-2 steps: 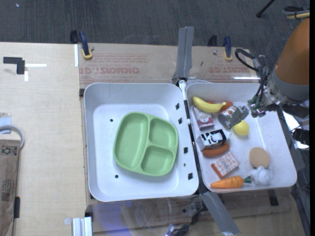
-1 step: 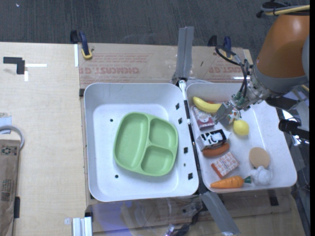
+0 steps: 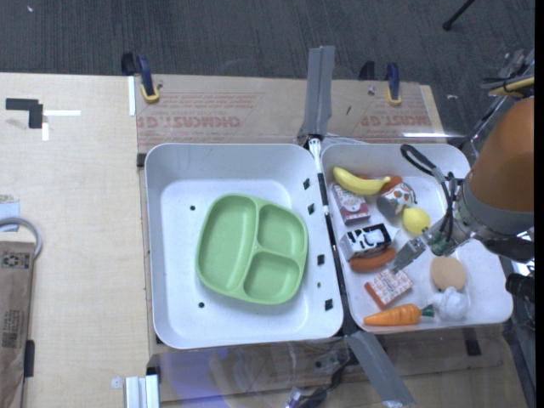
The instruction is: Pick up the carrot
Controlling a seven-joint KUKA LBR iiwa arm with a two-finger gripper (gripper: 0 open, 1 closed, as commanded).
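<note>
Camera view, carrot [image 3: 393,316] beside red carton [image 3: 388,287], bread roll [image 3: 448,274]

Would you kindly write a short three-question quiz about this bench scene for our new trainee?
1. True or false: the carrot lies in the right bin.
2. Which item sits in the left bin? A) banana B) green divided plate C) hot dog
3. Fill in: the carrot lies along the bin's ____ edge, nearest the camera.

Key: 1 true; 2 B, the green divided plate; 3 front.
</note>
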